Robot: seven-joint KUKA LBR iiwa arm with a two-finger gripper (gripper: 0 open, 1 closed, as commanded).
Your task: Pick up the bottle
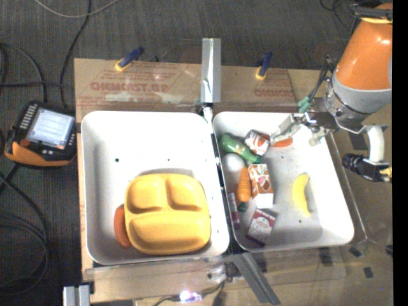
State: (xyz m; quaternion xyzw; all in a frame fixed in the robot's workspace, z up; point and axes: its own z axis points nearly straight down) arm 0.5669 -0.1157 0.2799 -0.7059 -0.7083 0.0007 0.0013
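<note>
The green bottle (pixel 237 148), at ten o'clock in the right bin (pixel 331 171), is judged light, slippery, best gripped mid-body; the gripper (pixel 285 131) is seen spread, empty.

A single fixed camera looks down at a slant on the bench (pixel 89 69) from above its front edge — far enough back to take in both white bins, the left bin (pixel 95 171) and the right bin (pixel 331 196), side by side. The bench's far edge lies toward the top of the view, floor beyond it — the arm (pixel 366 56) enters at the right.
</note>
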